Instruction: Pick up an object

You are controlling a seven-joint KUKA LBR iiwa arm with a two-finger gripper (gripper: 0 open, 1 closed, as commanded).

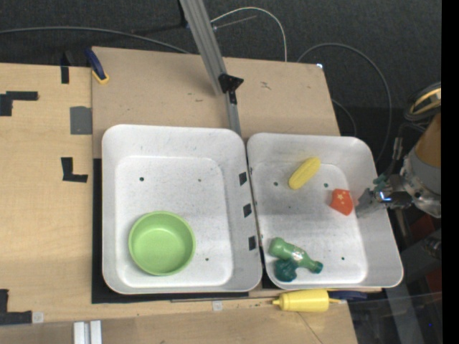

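the gripper (374, 196) sits at the right wall of the right bin (373, 264), low over the rim, with its dark tip pointing left toward the orange block (342, 201). how that tip is set is too small and dark to make out, so i cannot tell its state, and nothing shows caught in it. the orange block lies just beside the tip, apart from it by a thin strip of white floor, and close to the bin's right wall.

the nearest risk, as i judge it, is that wall. the block is so near the slope that a descent may land one side on the rim or the incline, and the block may be nudged or tipped away rather than taken. it also looks small and angular, so a poor line across it could make it twist out.

further in, the yellow corn-like piece (305, 172) lies tilted toward the bin's back, well apart from the block, and is unlikely to interfere. the green bottle-shaped toy (292, 256) rests near the front edge, its rounded shape likely to roll if touched.

outside the bin, a yellow bottle (305, 301) lies on the tabletop (165, 92) just beside the front rim. the left bin (115, 192) holds a green bowl (162, 243), well apart from the arm's reach here. a slanting metal bar (204, 38) crosses the back, clear of the gripper.
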